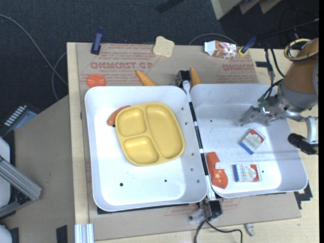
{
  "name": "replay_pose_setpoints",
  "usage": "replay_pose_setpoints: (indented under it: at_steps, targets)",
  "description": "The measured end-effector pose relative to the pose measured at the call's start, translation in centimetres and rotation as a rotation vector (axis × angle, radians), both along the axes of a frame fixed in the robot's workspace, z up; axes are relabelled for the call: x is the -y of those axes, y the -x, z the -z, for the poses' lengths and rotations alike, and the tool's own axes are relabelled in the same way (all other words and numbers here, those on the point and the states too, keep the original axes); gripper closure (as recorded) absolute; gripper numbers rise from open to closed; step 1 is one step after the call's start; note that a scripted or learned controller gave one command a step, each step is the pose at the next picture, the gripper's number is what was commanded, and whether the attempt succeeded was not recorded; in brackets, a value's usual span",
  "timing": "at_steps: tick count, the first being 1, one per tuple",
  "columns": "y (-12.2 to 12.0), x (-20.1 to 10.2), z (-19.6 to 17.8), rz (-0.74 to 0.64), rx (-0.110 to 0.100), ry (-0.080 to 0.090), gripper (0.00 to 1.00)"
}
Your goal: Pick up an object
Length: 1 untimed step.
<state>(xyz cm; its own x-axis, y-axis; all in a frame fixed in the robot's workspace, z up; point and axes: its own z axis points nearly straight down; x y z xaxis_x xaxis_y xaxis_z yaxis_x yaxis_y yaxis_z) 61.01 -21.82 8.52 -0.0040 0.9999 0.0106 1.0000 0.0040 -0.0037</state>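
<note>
In the right bin, my gripper hangs low over the back part, open with nothing between its fingers. A small blue and white box lies just in front of it, apart from the fingertips. Nearer the front lie a second white and blue box and a red packet against the bin's left wall. The grey arm with its orange band comes in from the right.
The left bin holds a yellow three-compartment tray with an orange item poking out at its left. Behind the bins lie a toy bread slice, a small carton, two toy carrots and a blue pen.
</note>
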Motion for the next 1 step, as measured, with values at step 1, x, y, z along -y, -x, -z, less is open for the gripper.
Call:
replay_pose_setpoints:
  at_steps: [1]
  targets:
    - [4.49,-4.58,0.08,0.003,0.003,0.01,0.0]
